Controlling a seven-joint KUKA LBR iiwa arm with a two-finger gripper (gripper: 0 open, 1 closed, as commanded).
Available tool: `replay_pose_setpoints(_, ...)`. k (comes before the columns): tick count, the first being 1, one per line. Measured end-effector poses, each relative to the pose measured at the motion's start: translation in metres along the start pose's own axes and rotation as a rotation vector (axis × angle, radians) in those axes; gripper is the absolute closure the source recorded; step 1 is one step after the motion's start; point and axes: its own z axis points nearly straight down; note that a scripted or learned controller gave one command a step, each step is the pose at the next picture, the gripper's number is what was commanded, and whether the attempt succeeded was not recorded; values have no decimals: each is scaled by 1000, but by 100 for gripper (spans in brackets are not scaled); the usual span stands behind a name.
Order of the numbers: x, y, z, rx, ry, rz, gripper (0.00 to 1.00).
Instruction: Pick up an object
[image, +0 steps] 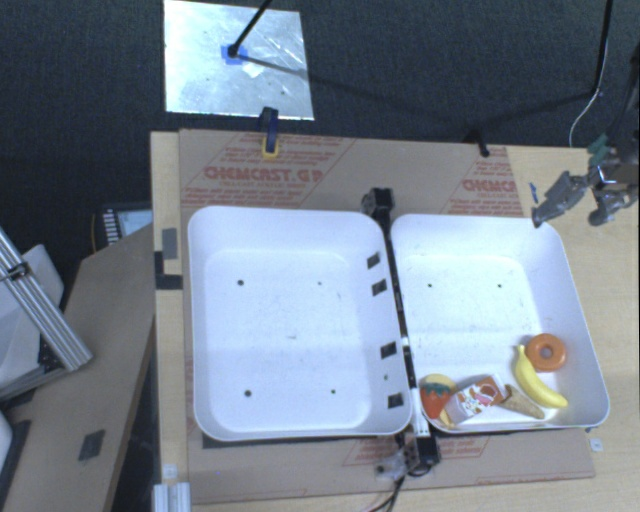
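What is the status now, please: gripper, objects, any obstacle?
Gripper at upper right, outside the bins, holding nothing. Banana, orange ring and small items sit in right bin, near corner. Nothing between.

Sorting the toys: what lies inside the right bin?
The right bin holds a banana, an orange ring, a tomato and a small packet; anything beneath them is hidden.

The tool (548, 205) is too small to read; the arm is cut off at the right edge.
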Motion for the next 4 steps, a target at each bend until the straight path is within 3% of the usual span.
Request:
replay_pose_setpoints(1,80,-28,-113,-1,3,-2,0)
replay_pose_setpoints(2,139,-68,-139,8,4,0,0)
replay_pose_setpoints(4,293,-67,-136,14,5,-2,0)
